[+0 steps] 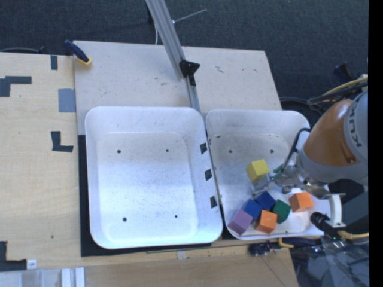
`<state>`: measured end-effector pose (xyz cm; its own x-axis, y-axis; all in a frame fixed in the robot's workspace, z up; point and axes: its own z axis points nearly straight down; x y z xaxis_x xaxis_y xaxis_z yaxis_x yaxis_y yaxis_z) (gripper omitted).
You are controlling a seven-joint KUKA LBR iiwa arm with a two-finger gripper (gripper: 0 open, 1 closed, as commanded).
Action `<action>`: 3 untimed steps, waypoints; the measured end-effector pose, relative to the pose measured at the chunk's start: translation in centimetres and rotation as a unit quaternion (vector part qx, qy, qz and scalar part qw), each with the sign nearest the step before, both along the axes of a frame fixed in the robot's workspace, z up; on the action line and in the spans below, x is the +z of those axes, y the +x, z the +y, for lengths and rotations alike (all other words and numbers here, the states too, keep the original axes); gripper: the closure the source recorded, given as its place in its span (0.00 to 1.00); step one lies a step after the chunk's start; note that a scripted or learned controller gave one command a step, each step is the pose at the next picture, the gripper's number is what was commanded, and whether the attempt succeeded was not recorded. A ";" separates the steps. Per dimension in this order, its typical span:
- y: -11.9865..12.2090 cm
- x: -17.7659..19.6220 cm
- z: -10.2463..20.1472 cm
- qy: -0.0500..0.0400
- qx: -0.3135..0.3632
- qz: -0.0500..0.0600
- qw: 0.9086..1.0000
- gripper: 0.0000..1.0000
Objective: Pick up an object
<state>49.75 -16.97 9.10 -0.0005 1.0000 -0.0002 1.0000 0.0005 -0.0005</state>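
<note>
Gripper (286, 181) is hanging low in the right bin (239, 121) near the yellow cube (258, 170). Can't tell its grip state. Blue (262, 200), orange (267, 220), purple (241, 221) cubes are sitting beside it.

Both bins are white, the left bin (143, 178) peppered with dark specks and the right bin (251, 130) likewise. In the right bin's near corner lie a yellow cube (258, 170), two blue cubes (258, 205), a purple cube (241, 221), a green cube (282, 210) and two orange cubes (267, 220). The surface (137, 76) is pale wood, with grey and black patches on its left side.
</note>
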 end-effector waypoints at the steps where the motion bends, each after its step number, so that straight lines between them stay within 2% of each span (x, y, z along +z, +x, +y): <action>1: 0.0 1.1 0.1 0.001 0.001 0.000 1.000 1.00; 3: 0.9 12.2 0.3 -0.001 0.001 -0.002 1.000 1.00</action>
<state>50.67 -16.72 21.28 -0.0022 1.0000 -0.0015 1.0000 0.0022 0.0043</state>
